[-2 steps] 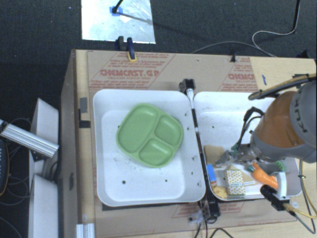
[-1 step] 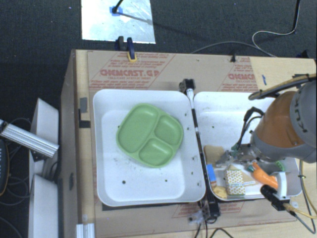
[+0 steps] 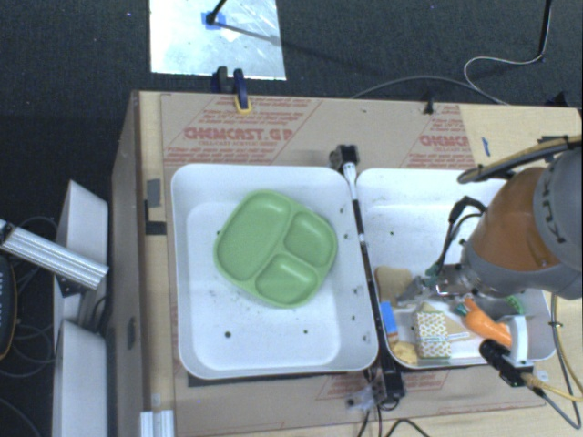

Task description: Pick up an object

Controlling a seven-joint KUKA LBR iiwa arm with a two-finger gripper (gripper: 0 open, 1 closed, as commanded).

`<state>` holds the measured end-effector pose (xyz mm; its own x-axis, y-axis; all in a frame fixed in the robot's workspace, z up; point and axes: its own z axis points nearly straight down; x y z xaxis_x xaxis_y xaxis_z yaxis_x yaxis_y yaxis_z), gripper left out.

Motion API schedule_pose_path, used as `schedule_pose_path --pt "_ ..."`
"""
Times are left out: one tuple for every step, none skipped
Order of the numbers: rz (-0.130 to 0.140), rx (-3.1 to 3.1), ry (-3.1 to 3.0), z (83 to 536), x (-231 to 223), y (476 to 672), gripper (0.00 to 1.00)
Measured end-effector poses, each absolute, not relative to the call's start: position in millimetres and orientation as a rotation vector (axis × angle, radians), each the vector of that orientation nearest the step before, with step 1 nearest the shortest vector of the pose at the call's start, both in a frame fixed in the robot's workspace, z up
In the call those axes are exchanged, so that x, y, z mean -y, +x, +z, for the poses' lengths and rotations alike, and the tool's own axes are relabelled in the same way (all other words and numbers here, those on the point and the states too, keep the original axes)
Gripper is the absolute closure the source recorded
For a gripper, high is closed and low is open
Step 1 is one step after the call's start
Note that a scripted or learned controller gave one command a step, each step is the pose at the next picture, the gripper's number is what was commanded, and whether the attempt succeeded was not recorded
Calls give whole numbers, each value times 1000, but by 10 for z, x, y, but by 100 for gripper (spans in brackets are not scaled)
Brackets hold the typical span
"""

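Objects (image 3: 435,330) lie clustered at the near end of the right bin (image 3: 410,212), beneath the arm (image 3: 524,235); whether its fingers are apart or closed, I cannot tell. A green divided plate (image 3: 276,248) sits in the left bin (image 3: 205,335).

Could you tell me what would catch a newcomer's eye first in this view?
First, the green divided plate, lying alone in the left bin. Next, the grey arm with its orange band, reaching from the right over the right bin, above a small clutter including an orange object and a patterned block.
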<state>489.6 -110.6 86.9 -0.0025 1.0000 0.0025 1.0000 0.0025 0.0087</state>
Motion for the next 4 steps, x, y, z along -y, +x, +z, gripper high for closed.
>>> schedule_pose_path --pt "13 -2221 2216 869 1108 4895 0" --pt "12 -2220 2216 869 1107 4895 0" --pt "12 -2220 2216 868 1105 4895 0" --pt "12 -2220 2216 868 1106 4895 0"
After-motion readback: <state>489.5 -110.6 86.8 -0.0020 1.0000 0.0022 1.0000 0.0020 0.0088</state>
